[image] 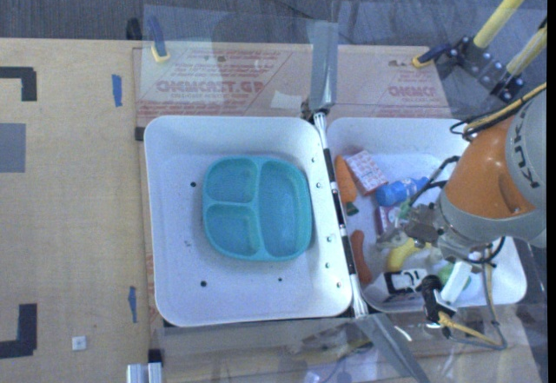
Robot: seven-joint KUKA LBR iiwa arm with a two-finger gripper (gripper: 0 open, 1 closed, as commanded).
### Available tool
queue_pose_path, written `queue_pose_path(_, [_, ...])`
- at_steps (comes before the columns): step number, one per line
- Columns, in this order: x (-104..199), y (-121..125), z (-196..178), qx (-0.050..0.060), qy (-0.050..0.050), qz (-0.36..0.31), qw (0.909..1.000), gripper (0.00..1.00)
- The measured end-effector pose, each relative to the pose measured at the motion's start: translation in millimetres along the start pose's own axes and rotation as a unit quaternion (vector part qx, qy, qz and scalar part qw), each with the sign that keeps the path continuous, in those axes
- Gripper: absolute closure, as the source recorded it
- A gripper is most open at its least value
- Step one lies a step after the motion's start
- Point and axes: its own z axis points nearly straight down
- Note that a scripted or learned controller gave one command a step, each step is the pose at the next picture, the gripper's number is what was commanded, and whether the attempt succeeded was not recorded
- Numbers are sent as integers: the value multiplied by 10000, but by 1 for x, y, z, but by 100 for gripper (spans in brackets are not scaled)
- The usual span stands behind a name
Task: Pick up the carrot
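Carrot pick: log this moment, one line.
carrot: right bin, left edge, by divider, not held | arm: over right bin, right of carrot | plate: left bin

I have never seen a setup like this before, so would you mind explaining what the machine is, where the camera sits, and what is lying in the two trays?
This is one picture from a fixed camera above a bench, looking down at a slant. The grey and orange shape at the right is a robot arm, reaching over the right bin. Its gripper hangs low among the clutter there; I cannot tell whether it holds anything. The left bin holds a teal divided plate. The right bin holds small items, including the carrot along its left wall, a red-and-white packet and a blue item. The arm is meant to pick up the carrot.
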Motion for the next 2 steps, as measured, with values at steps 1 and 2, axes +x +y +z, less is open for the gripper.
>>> queue_pose_path(1, [-3, 1, -10, -22, -16, 35, 10000, 100])
queue_pose_path(2, [61, -25, -119, 36, -23, 294, 9996, 100])
